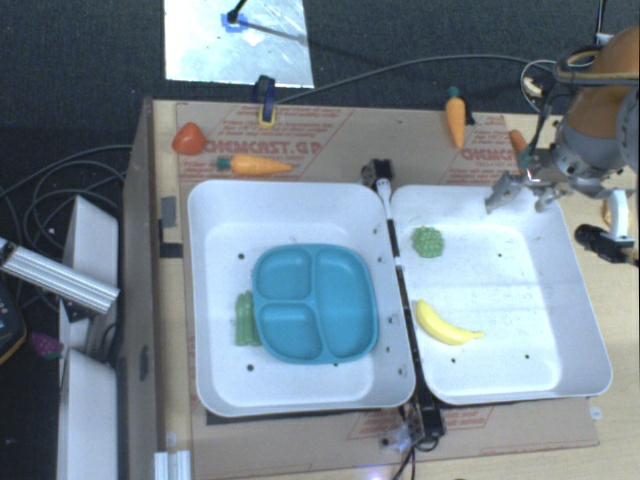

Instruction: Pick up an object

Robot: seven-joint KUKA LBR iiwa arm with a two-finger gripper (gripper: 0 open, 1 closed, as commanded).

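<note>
Hovering over the far right corner of the right bin (560,368), the gripper (522,194) has its jaws spread, with nothing between them. The green object (428,241) lies on the bin floor well left of the jaws; the banana (446,325) rests nearer the front, apart from both.

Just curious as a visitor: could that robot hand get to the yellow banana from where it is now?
Probably yes: the banana lies alone in the right bin, nothing covering it, and the hand hovers over that bin's far edge.

Even, soft overhead light; glare on foil sheet (238,28).
</note>
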